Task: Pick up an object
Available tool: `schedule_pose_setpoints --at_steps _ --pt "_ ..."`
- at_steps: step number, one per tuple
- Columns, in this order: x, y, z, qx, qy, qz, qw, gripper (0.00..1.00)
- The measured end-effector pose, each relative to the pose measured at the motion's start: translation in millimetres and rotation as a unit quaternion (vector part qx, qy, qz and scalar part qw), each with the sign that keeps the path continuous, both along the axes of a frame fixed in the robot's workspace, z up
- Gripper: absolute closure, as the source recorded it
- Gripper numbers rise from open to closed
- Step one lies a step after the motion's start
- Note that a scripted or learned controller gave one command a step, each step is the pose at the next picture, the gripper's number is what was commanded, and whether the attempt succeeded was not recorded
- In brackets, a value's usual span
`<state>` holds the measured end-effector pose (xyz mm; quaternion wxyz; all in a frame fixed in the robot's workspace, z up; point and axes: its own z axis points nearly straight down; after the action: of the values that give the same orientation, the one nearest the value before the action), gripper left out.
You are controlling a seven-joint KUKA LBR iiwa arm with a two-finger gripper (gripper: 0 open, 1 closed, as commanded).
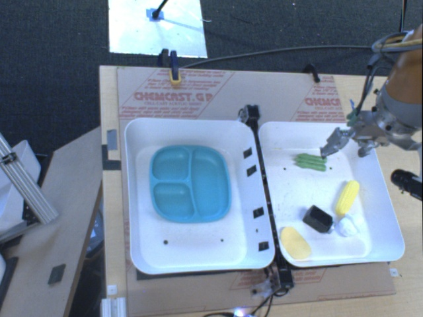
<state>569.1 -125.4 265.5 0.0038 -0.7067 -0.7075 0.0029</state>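
**Green pod lies just below and left of the gripper's tips**

The green pod [310, 162] rests on the floor of the right bin [383, 197], in its upper half, a little in from the divider. Its long axis runs nearly across the view, tilted slightly down toward the right. Its right end sits just beside the near fingertip of the gripper [345, 142], which hangs above the bin's upper right part; the pod therefore lies down and to the left of the tool.

The gripper's two fingers are spread apart with nothing between them, one reaching toward the pod and the other farther right. A line between the tips runs roughly along the pod rather than across it, so a grasp would likely call for a turn of the wrist as well as a short shift to the left.

Farther down the same bin lie a yellow corn cob [347, 197], a black block [318, 218], a small white piece [346, 227] and a yellow oval [295, 242], all well apart from the gripper. The left bin [142, 243] holds a blue divided plate [191, 183].
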Motion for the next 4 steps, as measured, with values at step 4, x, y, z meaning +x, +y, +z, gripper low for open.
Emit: schedule_pose_setpoints --at_steps 4 --pt "6.4 -15.5 -149.4 -0.0005 -0.004 0.0 1.0 0.0"
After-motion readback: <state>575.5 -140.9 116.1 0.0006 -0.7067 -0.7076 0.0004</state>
